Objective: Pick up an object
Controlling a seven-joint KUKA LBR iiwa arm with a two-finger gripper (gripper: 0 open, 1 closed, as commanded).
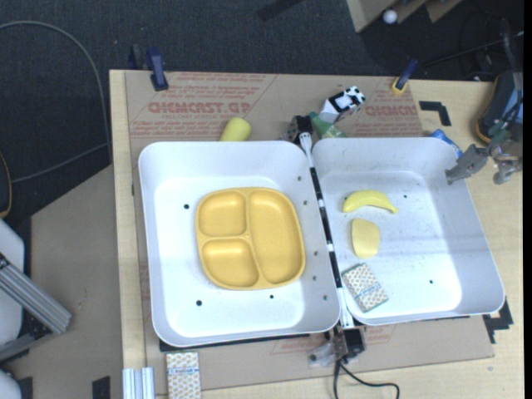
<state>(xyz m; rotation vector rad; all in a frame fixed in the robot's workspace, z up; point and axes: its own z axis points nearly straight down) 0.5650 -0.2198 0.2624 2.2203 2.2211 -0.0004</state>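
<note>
— Two bins on my screen. What sits where?

— I see a yellow divided plate (249, 238) in the left bin (158, 223). My right bin (465, 248) holds a banana (370, 202), a pale yellow piece (365, 238) just near of it, and a patterned packet (364, 286) at the near left corner.

— And the gripper?

— Gripper (482, 166) hangs at the right bin's far right rim, well apart from the banana, holding nothing. Its fingers look spread.
</note>
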